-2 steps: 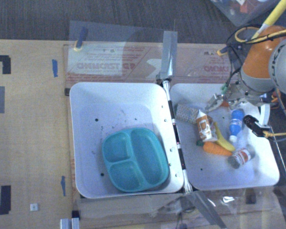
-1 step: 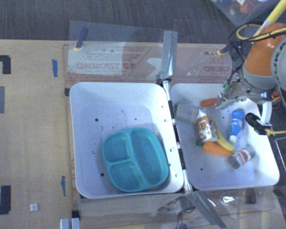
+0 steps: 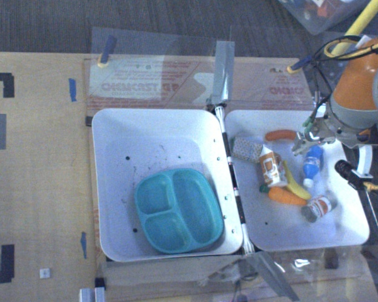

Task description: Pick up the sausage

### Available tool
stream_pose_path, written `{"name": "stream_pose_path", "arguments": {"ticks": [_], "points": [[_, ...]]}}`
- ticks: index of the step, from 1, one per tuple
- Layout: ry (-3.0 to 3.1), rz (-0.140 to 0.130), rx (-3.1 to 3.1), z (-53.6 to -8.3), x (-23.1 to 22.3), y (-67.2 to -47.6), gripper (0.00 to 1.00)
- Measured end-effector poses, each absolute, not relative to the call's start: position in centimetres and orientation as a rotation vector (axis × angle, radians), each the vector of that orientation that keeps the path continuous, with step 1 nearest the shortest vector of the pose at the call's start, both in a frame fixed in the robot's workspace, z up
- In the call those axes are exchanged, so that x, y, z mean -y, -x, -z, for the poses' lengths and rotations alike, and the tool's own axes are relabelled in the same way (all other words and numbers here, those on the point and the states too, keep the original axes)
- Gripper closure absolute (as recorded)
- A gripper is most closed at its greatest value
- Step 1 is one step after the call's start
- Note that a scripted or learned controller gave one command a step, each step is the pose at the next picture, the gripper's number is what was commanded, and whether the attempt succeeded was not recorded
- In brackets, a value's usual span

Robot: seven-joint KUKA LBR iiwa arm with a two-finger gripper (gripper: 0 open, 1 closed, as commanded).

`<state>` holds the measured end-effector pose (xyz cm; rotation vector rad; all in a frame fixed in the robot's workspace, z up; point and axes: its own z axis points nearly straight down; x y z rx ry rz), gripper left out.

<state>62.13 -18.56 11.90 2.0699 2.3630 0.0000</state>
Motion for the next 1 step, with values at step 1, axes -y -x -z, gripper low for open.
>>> {"name": "stream_pose_path", "arguments": {"ticks": [1], "points": [[-1.923,-0.001,-2.483,-16.67,16.37,-60.60,1.00]]}}
